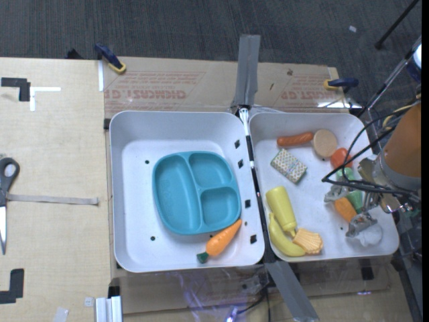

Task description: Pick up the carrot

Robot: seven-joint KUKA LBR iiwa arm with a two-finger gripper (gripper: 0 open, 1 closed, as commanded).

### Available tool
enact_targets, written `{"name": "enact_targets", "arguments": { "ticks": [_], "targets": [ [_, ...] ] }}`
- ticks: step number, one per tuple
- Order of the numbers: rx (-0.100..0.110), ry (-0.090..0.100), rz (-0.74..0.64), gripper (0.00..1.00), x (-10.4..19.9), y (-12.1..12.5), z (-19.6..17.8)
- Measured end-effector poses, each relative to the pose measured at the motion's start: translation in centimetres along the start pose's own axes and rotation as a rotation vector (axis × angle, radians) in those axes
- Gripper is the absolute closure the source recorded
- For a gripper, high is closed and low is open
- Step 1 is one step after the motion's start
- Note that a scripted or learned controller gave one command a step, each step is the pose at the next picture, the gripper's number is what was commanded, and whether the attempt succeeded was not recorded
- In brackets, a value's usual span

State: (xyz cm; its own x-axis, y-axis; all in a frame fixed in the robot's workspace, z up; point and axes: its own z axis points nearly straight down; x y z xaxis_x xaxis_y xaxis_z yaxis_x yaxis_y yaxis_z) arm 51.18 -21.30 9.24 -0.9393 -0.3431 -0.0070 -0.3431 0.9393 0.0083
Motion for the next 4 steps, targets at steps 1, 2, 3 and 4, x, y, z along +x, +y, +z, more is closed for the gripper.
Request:
{"name": "enact_targets", "arguments": {
  "ticks": [1, 2, 3, 4],
  "targets": [
    [0.006, -0.004, 0.001, 1.00, -0.1, -0.2, -1.0],
    [0.009, 0.002, 0.210, 1.00, -1.0, 5.8, -3.1],
    [0.009, 0.002, 0.210, 0.00, -1.0, 5.8, -3.1],
    [0.009, 0.003, 0.220, 0.00, 1.4, 1.5, 0.0]
  ]
}}
